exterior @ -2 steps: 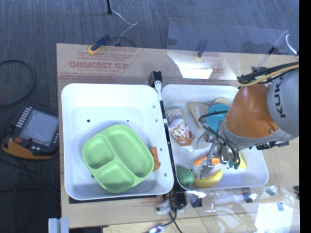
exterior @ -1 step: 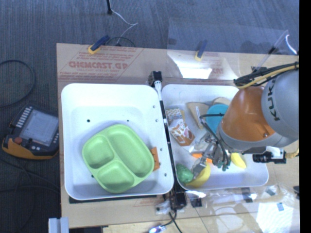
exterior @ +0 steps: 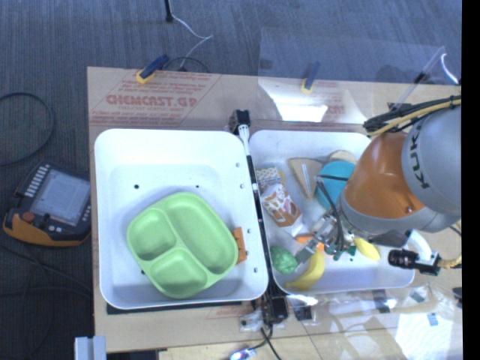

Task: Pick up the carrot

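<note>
"CHEMCAST GP" on board (exterior: 154,101), "KU" on arm (exterior: 420,178), carrot (exterior: 306,239) seemingly beside fingers (exterior: 324,240)

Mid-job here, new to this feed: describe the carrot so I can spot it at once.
Look in the right bin of the two white ones, in its lower half beside the arm's hand. The carrot is the small orange piece lying just left of the hand, between the green item and the yellow banana below it. It is the one orange thing among them.
</note>
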